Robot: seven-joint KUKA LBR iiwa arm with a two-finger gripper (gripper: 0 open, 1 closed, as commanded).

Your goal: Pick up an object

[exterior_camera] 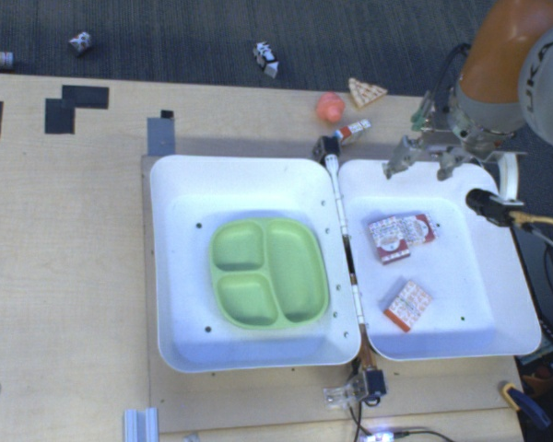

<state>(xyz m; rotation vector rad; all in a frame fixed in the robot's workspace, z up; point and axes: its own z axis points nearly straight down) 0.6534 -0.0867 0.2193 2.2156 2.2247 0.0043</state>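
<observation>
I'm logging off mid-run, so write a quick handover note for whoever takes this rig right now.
Gripper: hangs over the far edge of the right bin, nothing visibly held; whether it is open or shut is unclear.
Objects: two red-and-white packets lie in the right bin, the larger packet near its middle, the smaller packet nearer the camera.
The left bin holds a green divided tray.
Done: nothing picked yet.
Left: descend on a packet, grasp, lift.

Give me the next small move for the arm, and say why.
Probably shift the gripper toward the near side and lower it over the red-and-white packet: the gripper sits above the right bin's far edge, holding nothing, and that packet lies closest.
</observation>
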